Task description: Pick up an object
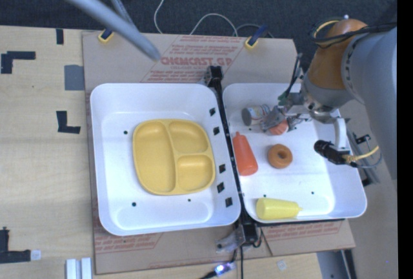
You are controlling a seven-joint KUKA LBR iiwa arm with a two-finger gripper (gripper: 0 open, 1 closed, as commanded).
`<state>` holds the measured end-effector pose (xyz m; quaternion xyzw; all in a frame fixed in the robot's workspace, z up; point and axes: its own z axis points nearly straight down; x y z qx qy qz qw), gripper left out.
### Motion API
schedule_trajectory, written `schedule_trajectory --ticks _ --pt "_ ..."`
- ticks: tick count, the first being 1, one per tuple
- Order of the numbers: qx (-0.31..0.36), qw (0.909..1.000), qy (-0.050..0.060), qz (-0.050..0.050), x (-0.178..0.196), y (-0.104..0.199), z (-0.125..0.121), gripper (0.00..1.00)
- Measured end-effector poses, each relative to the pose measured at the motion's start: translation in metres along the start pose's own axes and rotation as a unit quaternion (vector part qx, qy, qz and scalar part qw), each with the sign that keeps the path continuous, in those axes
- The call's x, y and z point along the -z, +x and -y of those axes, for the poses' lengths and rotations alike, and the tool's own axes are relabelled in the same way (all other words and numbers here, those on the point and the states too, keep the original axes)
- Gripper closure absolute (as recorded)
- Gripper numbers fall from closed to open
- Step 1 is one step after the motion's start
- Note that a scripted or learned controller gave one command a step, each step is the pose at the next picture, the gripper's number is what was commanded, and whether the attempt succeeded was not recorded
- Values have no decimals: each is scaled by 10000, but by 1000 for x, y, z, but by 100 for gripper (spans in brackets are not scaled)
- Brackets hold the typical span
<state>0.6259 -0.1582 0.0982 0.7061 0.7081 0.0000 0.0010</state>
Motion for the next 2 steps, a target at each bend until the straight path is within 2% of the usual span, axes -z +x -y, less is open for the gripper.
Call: schedule_trajectory --ticks 2 --pt "-6 10000 -5 -3 95 -8 5 100"
